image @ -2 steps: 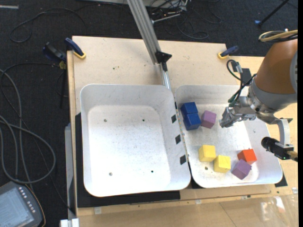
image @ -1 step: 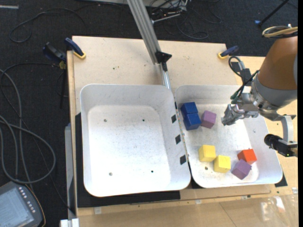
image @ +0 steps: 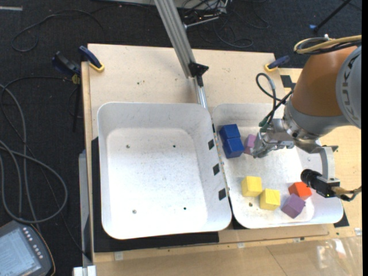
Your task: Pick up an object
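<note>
In right bin (image: 322, 214), my gripper (image: 260, 148) sat low beside pink block (image: 250, 142), near blue block (image: 231, 140). Approach step. Finger spread: couldn't tell. Next: centre, close, lift.

You get even, bright overhead light; left bin (image: 152, 165) glares white, soft shadows beneath its rim, focus slightly soft.

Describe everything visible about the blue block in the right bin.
The blue block looks like a solid, matte, deep blue cuboid, possibly two stacked pieces, though that is unclear. It sits on the floor of the right bin near its left wall, by the divide between bins. A small purple piece lies just to its right, beside the gripper.
</note>
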Action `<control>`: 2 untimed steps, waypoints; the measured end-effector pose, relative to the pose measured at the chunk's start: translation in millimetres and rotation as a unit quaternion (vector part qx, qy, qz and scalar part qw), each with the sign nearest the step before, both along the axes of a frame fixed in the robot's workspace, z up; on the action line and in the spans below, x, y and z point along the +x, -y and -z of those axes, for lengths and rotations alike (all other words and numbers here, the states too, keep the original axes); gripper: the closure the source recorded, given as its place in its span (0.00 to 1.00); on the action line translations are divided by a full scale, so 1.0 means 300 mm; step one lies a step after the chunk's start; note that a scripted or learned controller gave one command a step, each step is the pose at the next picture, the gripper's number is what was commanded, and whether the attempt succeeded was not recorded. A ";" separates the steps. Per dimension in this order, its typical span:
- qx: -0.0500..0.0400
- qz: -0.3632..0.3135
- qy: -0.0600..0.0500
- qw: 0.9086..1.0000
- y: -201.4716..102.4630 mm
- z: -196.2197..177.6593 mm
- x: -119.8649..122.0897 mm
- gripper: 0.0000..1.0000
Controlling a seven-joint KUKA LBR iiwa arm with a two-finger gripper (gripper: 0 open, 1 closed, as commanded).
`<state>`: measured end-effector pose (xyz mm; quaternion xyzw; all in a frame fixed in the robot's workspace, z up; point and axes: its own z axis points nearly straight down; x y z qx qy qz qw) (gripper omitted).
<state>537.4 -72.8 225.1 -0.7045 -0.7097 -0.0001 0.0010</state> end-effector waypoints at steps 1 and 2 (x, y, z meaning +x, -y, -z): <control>0.000 -0.001 0.001 1.000 -0.210 -0.011 0.009 1.00; 0.000 0.000 0.000 1.000 -0.374 0.013 -0.004 1.00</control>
